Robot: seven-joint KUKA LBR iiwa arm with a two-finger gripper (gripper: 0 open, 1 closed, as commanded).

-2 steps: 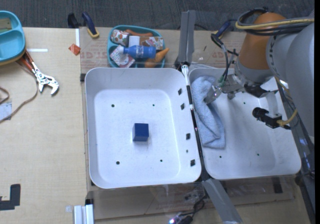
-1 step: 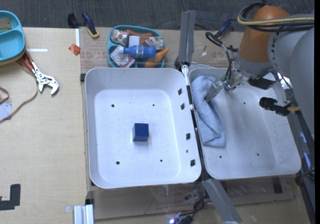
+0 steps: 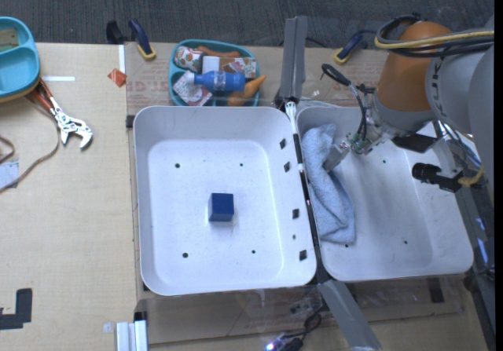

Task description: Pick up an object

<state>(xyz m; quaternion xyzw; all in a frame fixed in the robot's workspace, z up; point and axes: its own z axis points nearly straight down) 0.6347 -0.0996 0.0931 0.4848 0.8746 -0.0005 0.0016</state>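
A light blue cloth (image 3: 326, 184) is seen crumpled along the left wall of the right bin (image 3: 409, 255), right of centre in the frame. A blue block (image 3: 222, 206) is seen in the middle of the left bin (image 3: 157, 263). The gripper (image 3: 339, 155) is placed at the cloth's upper edge; whether it is released or clenched cannot be told. The approach to a grasp seems under way; next, a firm closure on cloth and a lift are called for.

Blue block (image 3: 222, 206) stands amid open floor; crumpled cloth (image 3: 326, 188) crowds right bin's (image 3: 409, 255) left side.
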